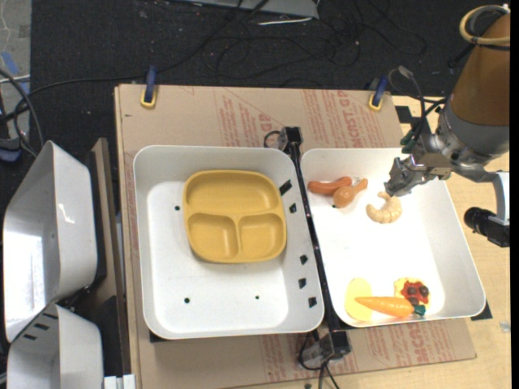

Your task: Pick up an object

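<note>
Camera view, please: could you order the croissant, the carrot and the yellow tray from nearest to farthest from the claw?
From the claw, in the right bin:
1. Croissant, just below the claw, right bin.
2. Carrot, at the right bin's near edge.
3. Yellow tray, across in the left bin.

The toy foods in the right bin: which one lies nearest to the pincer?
The pale croissant, directly below the pincer. The sausage and small pear lie further left; the carrot lies at the bin's near edge.
</note>
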`<state>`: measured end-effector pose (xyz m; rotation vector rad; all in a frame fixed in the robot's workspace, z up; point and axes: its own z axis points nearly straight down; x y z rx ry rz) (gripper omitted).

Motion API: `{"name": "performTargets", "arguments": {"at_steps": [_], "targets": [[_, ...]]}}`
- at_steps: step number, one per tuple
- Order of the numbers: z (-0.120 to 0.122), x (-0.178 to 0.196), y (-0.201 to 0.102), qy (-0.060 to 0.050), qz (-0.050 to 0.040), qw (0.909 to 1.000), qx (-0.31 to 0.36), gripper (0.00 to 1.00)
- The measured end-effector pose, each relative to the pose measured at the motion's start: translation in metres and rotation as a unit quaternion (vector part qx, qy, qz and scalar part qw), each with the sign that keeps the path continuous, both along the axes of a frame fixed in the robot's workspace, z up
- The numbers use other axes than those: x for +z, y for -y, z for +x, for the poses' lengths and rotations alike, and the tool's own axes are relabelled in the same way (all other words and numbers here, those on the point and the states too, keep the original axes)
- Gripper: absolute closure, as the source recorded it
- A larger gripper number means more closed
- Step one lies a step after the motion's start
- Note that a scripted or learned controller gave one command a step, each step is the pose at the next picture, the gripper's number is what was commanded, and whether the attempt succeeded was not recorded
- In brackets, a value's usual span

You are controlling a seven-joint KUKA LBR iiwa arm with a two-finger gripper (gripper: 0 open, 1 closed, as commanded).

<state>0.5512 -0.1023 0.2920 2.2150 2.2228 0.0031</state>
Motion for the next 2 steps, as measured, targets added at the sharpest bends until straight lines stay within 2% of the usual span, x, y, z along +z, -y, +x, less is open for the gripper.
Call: {"name": "performTargets", "arguments": {"at_steps": [1, 2], "targets": [[-0.005, -0.005, -0.056, -0.003, 0.0014, 1.0000, 0.002, 1.00], [-0.011, -0.025, -0.112, -0.003, 0.0015, 1.0000, 0.002, 1.00]]}}
